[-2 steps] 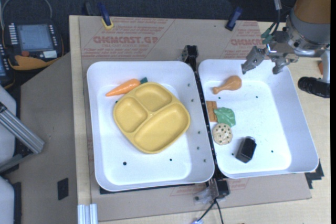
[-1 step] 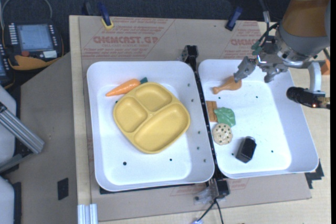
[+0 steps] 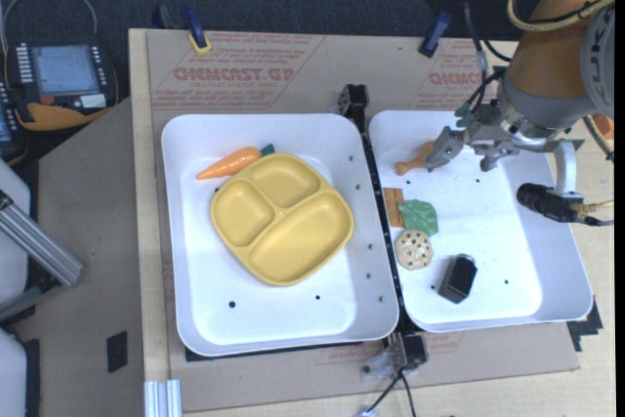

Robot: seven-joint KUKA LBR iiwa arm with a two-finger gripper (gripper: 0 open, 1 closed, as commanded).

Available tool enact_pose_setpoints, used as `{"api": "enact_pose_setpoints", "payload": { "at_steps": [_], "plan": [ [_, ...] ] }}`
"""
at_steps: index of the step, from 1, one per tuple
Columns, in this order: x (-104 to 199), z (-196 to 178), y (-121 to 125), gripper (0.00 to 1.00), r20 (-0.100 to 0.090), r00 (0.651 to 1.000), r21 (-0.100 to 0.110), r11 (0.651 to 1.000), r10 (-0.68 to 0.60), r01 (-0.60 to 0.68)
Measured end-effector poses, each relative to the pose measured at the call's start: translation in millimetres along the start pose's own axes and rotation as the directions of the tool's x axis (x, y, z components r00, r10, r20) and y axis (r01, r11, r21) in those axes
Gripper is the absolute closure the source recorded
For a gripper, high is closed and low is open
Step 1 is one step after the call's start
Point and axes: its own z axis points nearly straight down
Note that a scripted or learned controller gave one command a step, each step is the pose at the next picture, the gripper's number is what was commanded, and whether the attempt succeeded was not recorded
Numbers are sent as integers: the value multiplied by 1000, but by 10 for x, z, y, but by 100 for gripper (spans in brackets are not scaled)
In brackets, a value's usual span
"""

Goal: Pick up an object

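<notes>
A table [image 3: 293, 63] topped with brown printed board carries two shallow white bins touching side by side: the left bin [image 3: 186, 239] toward the left edge, the right bin [image 3: 547, 288] toward the right edge. Clamps grip its far edge.

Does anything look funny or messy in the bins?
Nothing looks spilled or broken. The yellow plate sits crooked in the left bin, with the carrot lying against its edge instead of inside a compartment.

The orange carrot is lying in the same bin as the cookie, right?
No. The carrot lies in the left bin, beside the yellow divided plate. The cookie is in the right bin, as the camera view shows.
</notes>
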Motion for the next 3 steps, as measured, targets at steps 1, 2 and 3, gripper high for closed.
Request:
{"api": "enact_pose_setpoints", "payload": {
  "at_steps": [1,2,3],
  "plan": [
    [17,470,76,0,-1,1000,4,1000,-1,1],
    [14,332,88,100,1,1000,-2,1000,0,0],
    [12,-106,57,100,2,1000,-7,1000,-1,1]
  ]
}}
